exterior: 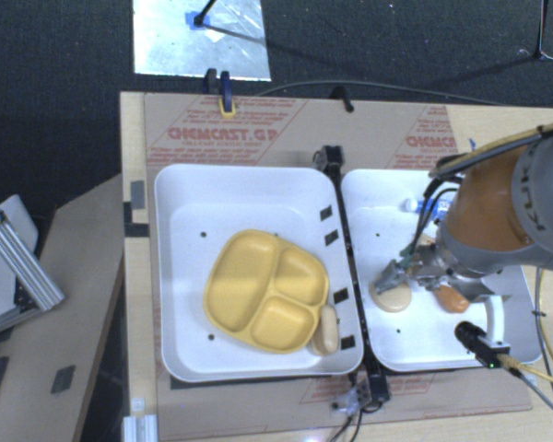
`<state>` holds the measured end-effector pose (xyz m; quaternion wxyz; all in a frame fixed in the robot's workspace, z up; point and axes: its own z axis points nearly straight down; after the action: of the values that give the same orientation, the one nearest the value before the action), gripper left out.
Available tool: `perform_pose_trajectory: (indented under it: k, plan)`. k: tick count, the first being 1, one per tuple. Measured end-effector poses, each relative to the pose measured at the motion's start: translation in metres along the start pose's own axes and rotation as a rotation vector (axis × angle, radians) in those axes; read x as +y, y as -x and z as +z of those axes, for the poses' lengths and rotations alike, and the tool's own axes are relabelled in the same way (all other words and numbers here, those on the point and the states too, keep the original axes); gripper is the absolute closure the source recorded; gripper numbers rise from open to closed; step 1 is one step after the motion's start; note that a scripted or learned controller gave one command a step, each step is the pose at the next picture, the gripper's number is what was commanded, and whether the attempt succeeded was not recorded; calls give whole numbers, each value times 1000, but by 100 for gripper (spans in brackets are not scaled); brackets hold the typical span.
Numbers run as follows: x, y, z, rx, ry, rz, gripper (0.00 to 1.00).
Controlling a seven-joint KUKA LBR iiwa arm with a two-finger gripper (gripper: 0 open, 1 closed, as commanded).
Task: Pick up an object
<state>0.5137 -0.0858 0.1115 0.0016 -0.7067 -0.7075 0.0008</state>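
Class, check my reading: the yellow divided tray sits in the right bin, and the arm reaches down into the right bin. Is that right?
Not quite. The camera view shows the yellow divided tray in the left bin, not the right one. The arm does reach down into the right bin.

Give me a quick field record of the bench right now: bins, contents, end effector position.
left bin: yellow divided tray, small beige piece at the tray's lower right corner
right bin: pale round object, orange-brown object
end effector: low in right bin, at the pale round object
grasp: not confirmable
arm: over right bin
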Motion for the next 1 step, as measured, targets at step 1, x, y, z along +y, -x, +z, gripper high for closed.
perform_pose_trajectory:
  k: [1]
  plan:
    - [1, 1, -13, -1, 5, 0, 100]
